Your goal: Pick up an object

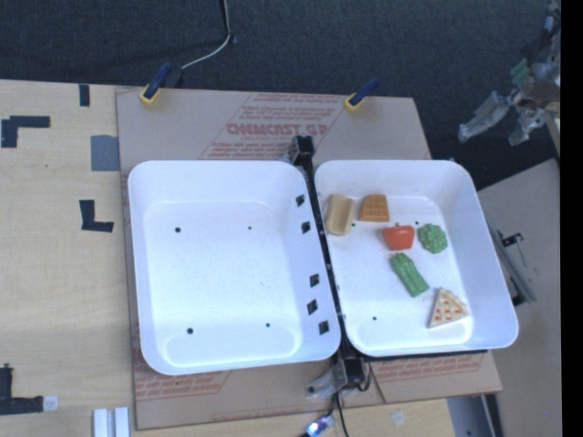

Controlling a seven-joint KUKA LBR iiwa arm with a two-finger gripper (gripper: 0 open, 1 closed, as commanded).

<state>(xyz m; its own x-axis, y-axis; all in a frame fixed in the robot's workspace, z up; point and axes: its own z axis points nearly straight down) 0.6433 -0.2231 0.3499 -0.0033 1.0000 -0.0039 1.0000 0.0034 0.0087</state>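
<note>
I see six small pieces in the right bin (pixel 487 271), all loose on its white floor. Far left in that bin a tan roll (pixel 339 214) lies just beside the divide between the bins, with an orange waffle (pixel 373 208) close on its right. Nearer and further right sit a red tomato (pixel 398 237) and a green broccoli (pixel 433 238), almost touching each other. Below them a green cucumber (pixel 409 274) lies on a slant, and near the bin's near right corner rests a triangular pizza slice (pixel 446 309). Nothing lies on top of anything; each piece is open from above, though the tomato, broccoli and cucumber crowd one another.

The left bin (pixel 146 271) shows a bare white floor with four dark dots.

My claw (pixel 519 107) is at the far right edge of the view, above the dark floor and well apart from the bins, touching none of the pieces. It is blurred and partly cut off, so I cannot tell how it stands.

Both bins rest on a cardboard sheet (pixel 264 126) with red print, held by two yellow-and-blue clamps (pixel 155 85) at its far edge. The cardboard lies on a pale wooden tabletop (pixel 55 280) marked with black tape. A cable (pixel 214 44) runs over dark carpet beyond.
</note>
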